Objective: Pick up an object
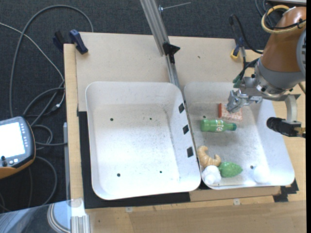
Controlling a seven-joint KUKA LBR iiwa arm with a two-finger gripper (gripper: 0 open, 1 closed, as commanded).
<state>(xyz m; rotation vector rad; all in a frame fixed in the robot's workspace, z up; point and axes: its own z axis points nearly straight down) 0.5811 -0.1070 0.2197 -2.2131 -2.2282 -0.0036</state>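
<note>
Object: we see a green bottle [218,125] lying on its side mid right bin [272,149].
Block: a pink block [232,113] toward the bin's far edge.
Gripper: gripper [236,102] directly above the block; we cannot tell its opening or any hold.
Near edge: tan piece [208,156], green toy [230,169], white cup [211,174].

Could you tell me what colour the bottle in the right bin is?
Green bottle, with a white label, in the camera view.

My silvery metal claw [236,102] looks dully shiny. Both speckled white plastic bins [131,144] look smooth and matt, on the pale wooden bench [121,57]. The glossy green plastic bottle [217,125] gleams; my orange band [284,45] shines smoothly.
</note>
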